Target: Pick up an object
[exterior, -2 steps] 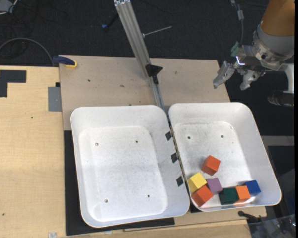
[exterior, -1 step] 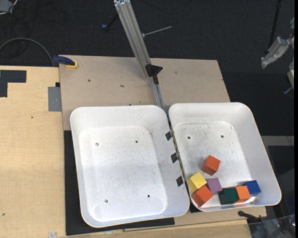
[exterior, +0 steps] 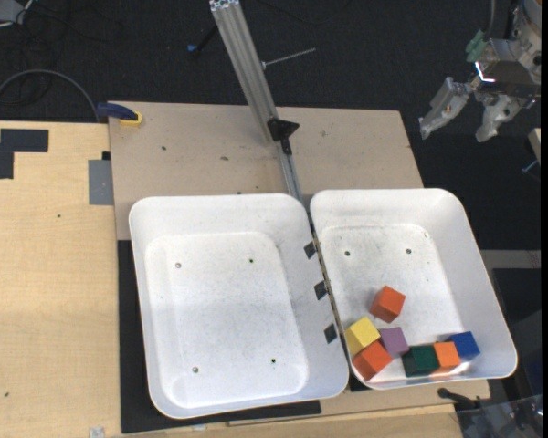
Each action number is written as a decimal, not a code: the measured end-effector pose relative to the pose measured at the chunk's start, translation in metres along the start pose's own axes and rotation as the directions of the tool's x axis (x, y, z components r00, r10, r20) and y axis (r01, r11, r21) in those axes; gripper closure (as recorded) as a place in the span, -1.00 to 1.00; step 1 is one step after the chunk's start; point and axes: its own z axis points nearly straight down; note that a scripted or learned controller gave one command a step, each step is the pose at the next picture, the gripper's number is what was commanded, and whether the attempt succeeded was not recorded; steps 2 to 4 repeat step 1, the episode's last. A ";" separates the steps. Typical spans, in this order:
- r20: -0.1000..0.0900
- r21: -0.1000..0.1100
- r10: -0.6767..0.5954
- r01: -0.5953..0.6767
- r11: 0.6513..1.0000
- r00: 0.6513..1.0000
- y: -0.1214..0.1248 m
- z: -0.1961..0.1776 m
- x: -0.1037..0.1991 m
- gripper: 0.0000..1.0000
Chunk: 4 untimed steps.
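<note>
Several small cubes lie in the right bin point(exterior: 447, 210) near its front edge. An orange-red cube point(exterior: 388, 303) sits alone a little behind the rest. In front of it are a yellow cube point(exterior: 363, 333), a purple cube point(exterior: 395, 340) and a red-orange cube point(exterior: 374, 359). A dark green cube point(exterior: 421, 361), an orange cube point(exterior: 447, 355) and a blue cube point(exterior: 465, 345) line the front right corner. My gripper point(exterior: 467, 119) hangs at the upper right, well behind the right bin and over the dark floor. Its fingers point(exterior: 442, 109) are spread open with nothing between them.
The left bin point(exterior: 155, 215) stands beside the right one, with black clips point(exterior: 321, 289) along the seam. A slanted aluminium rail point(exterior: 252, 71) rises behind the bins. A wooden bench top point(exterior: 46, 245) stretches to the left.
</note>
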 end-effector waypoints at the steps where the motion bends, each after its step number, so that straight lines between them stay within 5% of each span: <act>1: 0.001 0.008 0.004 -0.004 1.000 1.000 -0.077 0.048 0.038 -1.00; 4: 0.001 0.008 0.004 -0.004 1.000 1.000 -0.077 0.048 0.038 -1.00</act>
